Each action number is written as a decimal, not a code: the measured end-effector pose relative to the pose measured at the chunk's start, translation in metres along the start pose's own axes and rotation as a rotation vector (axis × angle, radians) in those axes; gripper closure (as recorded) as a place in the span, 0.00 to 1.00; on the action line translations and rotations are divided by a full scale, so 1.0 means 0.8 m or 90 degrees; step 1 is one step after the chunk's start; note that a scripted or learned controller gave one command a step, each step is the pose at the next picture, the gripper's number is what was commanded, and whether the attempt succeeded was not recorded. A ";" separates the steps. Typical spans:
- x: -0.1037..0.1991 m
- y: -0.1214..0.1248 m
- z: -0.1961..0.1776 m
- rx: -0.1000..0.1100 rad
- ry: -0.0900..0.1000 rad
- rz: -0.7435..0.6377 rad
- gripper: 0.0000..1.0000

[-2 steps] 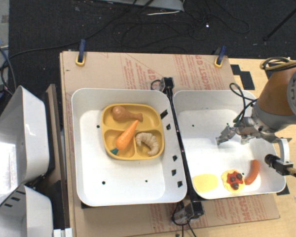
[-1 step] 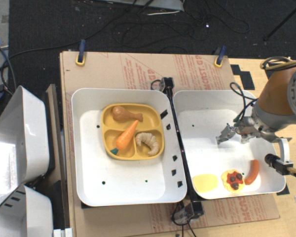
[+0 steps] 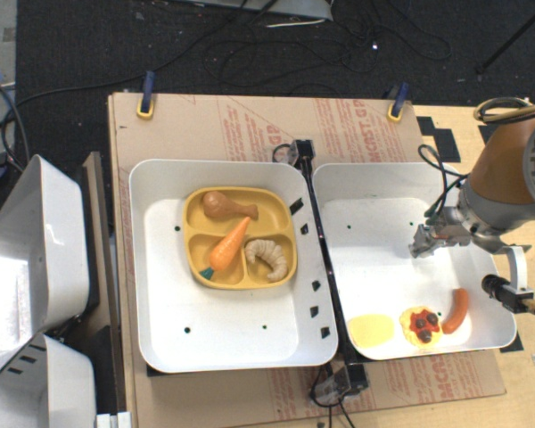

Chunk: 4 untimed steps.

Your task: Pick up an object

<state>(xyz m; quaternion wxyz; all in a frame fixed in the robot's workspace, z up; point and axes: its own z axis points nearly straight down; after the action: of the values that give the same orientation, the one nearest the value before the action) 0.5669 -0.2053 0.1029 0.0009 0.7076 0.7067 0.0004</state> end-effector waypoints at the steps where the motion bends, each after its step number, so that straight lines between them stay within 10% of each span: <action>1: -0.010 0.008 -0.074 -0.003 -0.002 -0.002 1.00; 3: -0.009 0.023 -0.157 -0.001 -0.001 -0.003 1.00; 4: 0.063 0.033 -0.150 0.002 0.001 -0.006 1.00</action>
<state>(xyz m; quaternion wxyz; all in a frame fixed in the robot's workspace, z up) 0.5935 -0.1547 0.2230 -0.0007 0.7044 0.7098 0.0002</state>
